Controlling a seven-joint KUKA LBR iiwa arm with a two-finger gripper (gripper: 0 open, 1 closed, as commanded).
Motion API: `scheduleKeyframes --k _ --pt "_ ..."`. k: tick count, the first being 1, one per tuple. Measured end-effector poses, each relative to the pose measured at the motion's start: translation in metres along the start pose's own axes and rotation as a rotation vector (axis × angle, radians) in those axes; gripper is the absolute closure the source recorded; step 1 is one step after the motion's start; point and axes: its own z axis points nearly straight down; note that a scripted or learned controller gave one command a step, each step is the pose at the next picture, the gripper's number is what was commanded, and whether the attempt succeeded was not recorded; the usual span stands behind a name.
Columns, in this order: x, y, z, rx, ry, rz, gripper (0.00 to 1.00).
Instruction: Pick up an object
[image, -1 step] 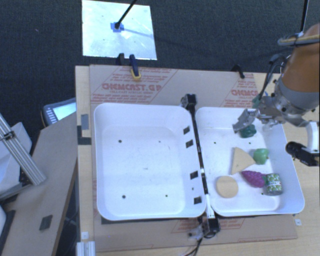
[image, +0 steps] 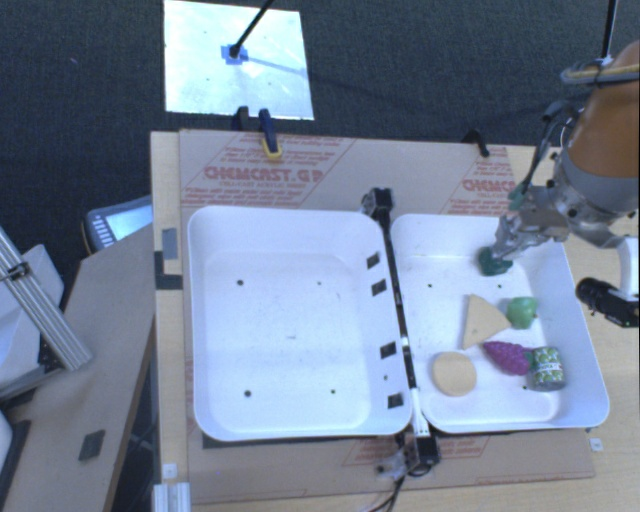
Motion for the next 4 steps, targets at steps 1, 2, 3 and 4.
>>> scheduleKeyframes --k 1,2,3,4 --pt "0.095 -0.054 -0.087 -0.005 0.004 -0.010 1.00" --pt "0.200 -0.082 -0.174 -0.006 0.005 -0.009 1.00" --pt "0.256 -0.080 -0.174 0.002 0.003 -0.003 1.00" --pt "0.253 -0.080 -0.185 0.000 0.003 -0.004 1.00"
